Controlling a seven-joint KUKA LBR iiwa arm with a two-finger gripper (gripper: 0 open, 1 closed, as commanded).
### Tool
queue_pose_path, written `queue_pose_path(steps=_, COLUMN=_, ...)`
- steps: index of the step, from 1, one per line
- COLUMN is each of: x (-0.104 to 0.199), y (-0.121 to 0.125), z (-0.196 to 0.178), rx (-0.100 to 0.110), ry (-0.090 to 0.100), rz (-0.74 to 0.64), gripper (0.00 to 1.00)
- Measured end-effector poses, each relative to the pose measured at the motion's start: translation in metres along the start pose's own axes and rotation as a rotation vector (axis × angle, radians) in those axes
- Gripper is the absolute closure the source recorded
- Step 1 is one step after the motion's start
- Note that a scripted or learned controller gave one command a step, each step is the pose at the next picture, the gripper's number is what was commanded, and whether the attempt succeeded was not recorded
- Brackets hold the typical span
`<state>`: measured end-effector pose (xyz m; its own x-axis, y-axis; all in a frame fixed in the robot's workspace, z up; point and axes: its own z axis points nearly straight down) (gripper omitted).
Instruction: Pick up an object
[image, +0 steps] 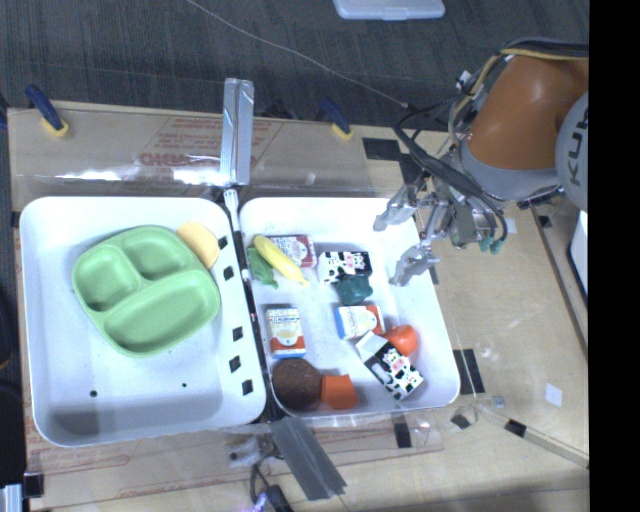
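My gripper (403, 240) hangs over the upper right corner of the right bin (440, 330), open, with nothing between its fingers. The bin's objects lie to its left and below. A black-and-white cow-pattern carton (345, 265) is closest, with a teal piece (352, 290) just under it. Further left are a yellow corn-like toy (275, 258) and a red-and-white carton (296, 248). Lower down sit a small juice carton (285, 330), a blue-and-white carton (357, 320), a red-orange ball (402, 338), a second cow-pattern carton (395, 368), a brown round thing (296, 382) and an orange cup (338, 391).
The left bin (40, 300) holds a green divided plate (150, 287) and a yellow lump (198, 240) at its upper right corner. A raised divider with black clips (240, 300) runs between the bins. The arm's grey and orange body (520, 110) stands over the bench at the right.
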<state>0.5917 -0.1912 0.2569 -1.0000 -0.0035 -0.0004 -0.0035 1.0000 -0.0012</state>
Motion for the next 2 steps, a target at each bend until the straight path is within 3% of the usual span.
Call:
queue_pose_path(steps=1, x=-0.005, y=-0.018, z=0.123, rx=-0.001, ry=0.001, rz=-0.047, gripper=0.00)
queue_pose_path(steps=2, x=0.064, y=0.026, z=0.163, rx=-0.002, ry=-0.004, rz=-0.077, gripper=0.00)
